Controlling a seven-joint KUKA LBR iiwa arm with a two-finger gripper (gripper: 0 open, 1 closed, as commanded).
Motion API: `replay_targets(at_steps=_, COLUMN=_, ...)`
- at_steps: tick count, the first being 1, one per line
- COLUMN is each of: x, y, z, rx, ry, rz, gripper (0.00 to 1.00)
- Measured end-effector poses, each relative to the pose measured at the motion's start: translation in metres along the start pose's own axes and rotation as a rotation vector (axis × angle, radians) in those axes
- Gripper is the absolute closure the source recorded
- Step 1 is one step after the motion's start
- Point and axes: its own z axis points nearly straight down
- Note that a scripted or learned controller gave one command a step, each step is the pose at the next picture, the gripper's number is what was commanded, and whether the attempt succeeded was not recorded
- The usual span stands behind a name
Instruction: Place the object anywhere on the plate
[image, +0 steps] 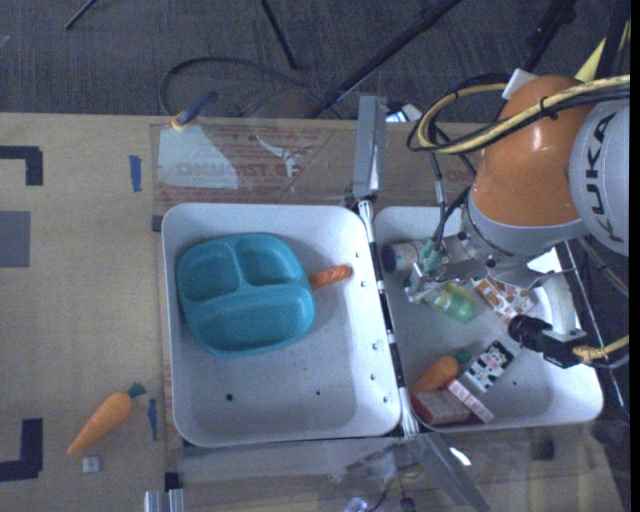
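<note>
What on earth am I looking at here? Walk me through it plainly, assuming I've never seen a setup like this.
This is one camera fixed above a bench, looking down at a slant. The big grey and orange thing on the right is a robot arm reaching in; its gripper hangs over the right bin. I can't tell whether it grips anything. That bin holds a greenish bottle, a toy carrot and some small packets. The left bin holds a blue divided plate, with an orange carrot-like piece beside its right edge. Another toy carrot lies on the bench outside.
</note>
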Motion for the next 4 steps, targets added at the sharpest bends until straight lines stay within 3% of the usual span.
replay_targets(at_steps=1, x=0.022, y=-0.039, z=-0.027, rx=0.002, ry=0.001, rz=-0.075, gripper=1.00)
replay_targets(at_steps=2, x=0.068, y=-0.028, z=0.005, rx=0.002, ry=0.002, rz=-0.095, gripper=1.00)
replay_targets(at_steps=3, x=0.137, y=0.013, z=0.050, rx=0.001, ry=0.002, rz=-0.280, gripper=1.00)
replay_targets(at_steps=4, x=0.140, y=-0.011, z=-0.031, rx=0.000, ry=0.000, rz=-0.066, gripper=1.00)
